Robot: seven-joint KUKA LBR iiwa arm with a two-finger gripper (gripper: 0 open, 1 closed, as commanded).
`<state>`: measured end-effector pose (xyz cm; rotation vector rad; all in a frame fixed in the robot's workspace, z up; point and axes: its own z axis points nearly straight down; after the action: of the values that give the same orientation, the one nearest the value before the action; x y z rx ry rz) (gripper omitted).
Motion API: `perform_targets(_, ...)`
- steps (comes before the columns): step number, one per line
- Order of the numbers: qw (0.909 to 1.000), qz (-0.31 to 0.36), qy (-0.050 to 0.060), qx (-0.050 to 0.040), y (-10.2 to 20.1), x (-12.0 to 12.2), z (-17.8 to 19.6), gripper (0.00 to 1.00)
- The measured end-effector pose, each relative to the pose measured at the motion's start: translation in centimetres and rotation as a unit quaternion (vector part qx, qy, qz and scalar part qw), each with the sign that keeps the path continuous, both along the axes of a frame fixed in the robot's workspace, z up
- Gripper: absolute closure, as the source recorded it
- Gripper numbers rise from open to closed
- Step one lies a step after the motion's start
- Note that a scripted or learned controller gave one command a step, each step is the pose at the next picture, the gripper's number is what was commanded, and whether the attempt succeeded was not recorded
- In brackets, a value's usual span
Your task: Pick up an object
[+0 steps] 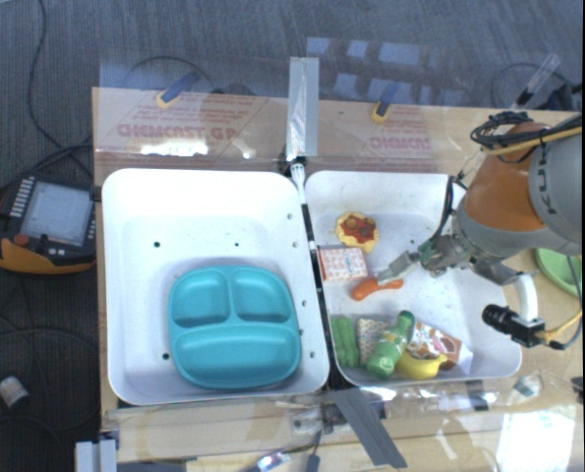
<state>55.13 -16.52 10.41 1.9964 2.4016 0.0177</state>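
Several small objects lie in the right bin (425, 190), and the one nearest the tool is an orange carrot-shaped toy (375, 286), lying roughly level near the bin's middle, a little toward its left wall. The gripper (402, 262) hangs just above and to the right of that toy, slanted down toward it, and nothing sits between its tips. From this slanted view I cannot tell whether the tool is spread or pinched.

To do the pick well, the tool should centre over the carrot's thicker body, not its thin end, and turn so that it closes across the short width. Descent should be straight, since a sideways nudge would likely roll so slim a piece away.

Just beside the carrot, toward the left wall, lies a small red-patterned card (338, 263); a round pizza toy (357, 229) sits nearer the back edge. Along the front edge crowd a green bottle (390, 346), a banana (420, 366) and a snack packet (436, 342). The left bin (135, 205) carries a teal divided plate (235, 324), well apart.
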Motion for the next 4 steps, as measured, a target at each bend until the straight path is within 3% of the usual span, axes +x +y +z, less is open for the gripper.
perform_targets(1, 0.9963, 0.086, -0.003, -0.0058, 3.4, 0.5, -0.7, 0.00)
perform_targets(2, 0.9953, -0.097, -0.005, 0.0012, 6.0, -2.7, -0.8, 0.00)
perform_targets(3, 0.9978, -0.065, 0.012, 0.0012, 1.8, -3.6, 5.8, 0.00)
perform_targets(4, 0.9978, -0.064, 0.014, 0.0021, 1.9, -3.6, 6.6, 1.00)
